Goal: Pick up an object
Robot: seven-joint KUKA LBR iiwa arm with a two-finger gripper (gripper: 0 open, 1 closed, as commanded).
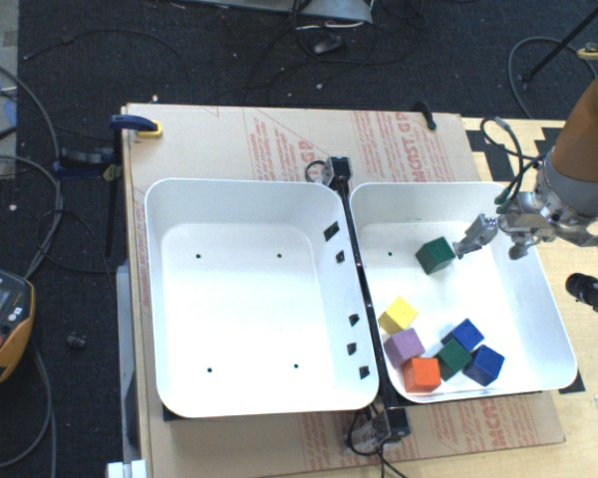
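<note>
over the right bin (pixel 548 297), the gripper (pixel 496 237) hangs spread, empty, beside the green cube (pixel 436 255).

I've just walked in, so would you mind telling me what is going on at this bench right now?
A grey robot arm reaches in from the right over the right bin, its gripper spread open beside a lone green cube at the back of that bin. The cube sits on the bin floor, not between the fingers. Nearer the front lies a cluster: a yellow cube, purple cube, orange cube, two blue cubes and another green one. The left bin sits alongside.
</note>
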